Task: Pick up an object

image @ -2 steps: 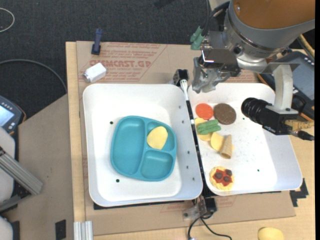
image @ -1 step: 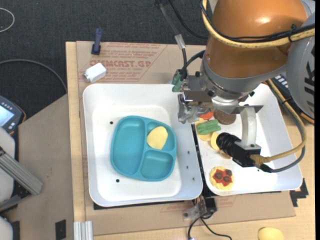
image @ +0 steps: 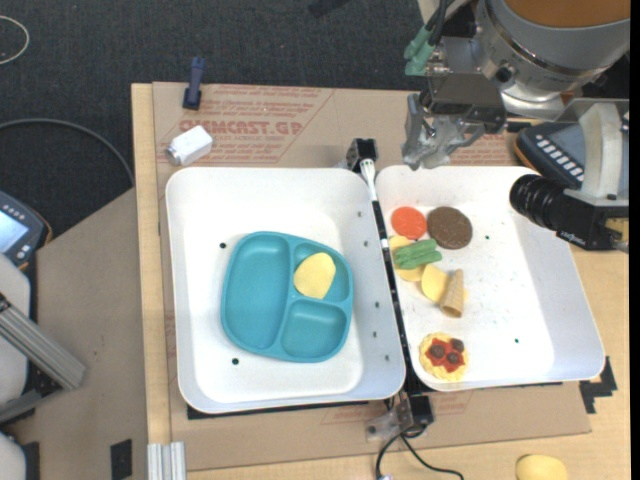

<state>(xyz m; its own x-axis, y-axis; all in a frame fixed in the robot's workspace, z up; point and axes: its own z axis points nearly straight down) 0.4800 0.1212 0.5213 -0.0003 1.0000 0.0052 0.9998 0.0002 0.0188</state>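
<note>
My gripper (image: pixel 430 154) hangs over the far rim of the right bin (image: pixel 540 298), open, with nothing between its fingers. Below it in that bin lie several toy foods: an orange-red disc (image: pixel 407 220), a brown cookie (image: pixel 449 227), a green piece (image: pixel 417 255), a yellow chunk (image: pixel 433 283), a tan cone (image: pixel 455 294) and a small tart (image: pixel 444 355) with red and dark toppings. The left bin (image: pixel 200 228) holds a teal divided plate (image: pixel 270 298) with a yellow piece (image: pixel 315 275) in its upper right compartment.
The cardboard behind the left bin carries a small white block (image: pixel 190 146) and a blue clip (image: pixel 193 83). A black clamp (image: pixel 362 153) sits where the bins meet at the back. A yellow object (image: pixel 540 466) lies off the bench at the bottom right.
</note>
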